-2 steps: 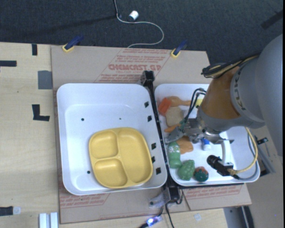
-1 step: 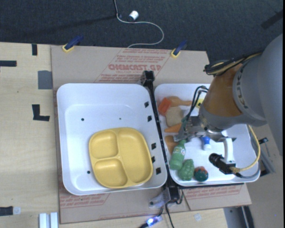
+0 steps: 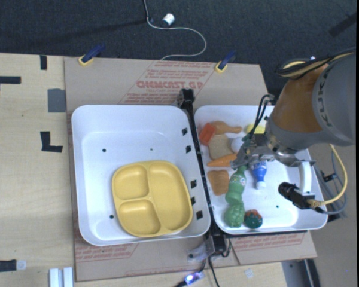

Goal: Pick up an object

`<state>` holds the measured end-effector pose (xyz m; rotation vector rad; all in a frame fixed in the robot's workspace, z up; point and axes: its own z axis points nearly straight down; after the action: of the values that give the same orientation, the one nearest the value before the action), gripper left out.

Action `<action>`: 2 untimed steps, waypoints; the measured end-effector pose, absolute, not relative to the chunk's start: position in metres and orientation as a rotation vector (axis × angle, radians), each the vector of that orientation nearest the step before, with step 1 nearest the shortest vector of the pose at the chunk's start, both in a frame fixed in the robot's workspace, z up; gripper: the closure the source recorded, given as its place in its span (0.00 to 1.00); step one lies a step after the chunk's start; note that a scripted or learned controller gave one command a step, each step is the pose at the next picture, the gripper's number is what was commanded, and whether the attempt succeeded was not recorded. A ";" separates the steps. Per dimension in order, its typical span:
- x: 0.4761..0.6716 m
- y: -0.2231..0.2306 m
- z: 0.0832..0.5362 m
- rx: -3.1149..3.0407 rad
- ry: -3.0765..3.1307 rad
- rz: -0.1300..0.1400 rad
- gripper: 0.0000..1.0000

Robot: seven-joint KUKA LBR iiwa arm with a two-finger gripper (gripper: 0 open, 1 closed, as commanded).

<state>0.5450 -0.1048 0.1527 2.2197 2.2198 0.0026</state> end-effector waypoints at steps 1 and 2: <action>0.544 -0.108 0.215 2.217 2.220 0.004 1.00; 0.544 -0.108 0.225 2.220 2.223 0.000 1.00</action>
<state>0.5443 -0.1076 0.2246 2.2202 2.2235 0.0001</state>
